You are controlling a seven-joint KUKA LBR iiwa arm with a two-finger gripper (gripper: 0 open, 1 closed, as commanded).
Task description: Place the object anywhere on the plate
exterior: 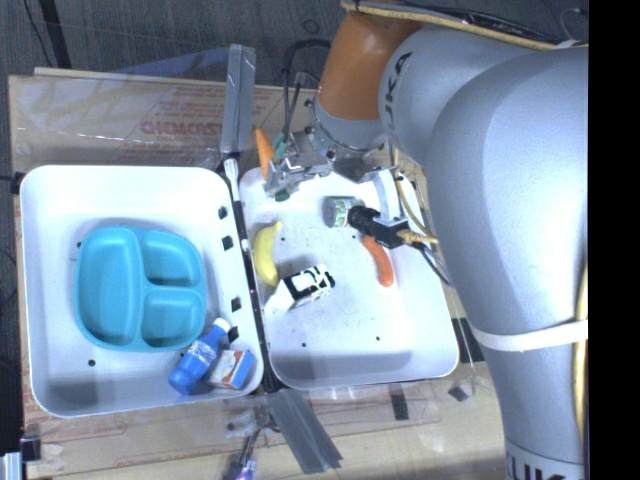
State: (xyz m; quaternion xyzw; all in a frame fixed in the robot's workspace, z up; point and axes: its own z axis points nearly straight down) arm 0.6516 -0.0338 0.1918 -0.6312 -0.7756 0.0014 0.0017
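Hovering at the right bin's far edge, the claw [283, 175], its state impossible to tell, sits just beyond the banana [265, 254], which lies lengthwise toward the viewer, right of the blue plate [140, 286].

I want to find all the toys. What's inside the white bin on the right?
In the right bin lie a banana, a black-and-white toy car, an orange carrot and a small can. The arm covers the bin's far right corner.
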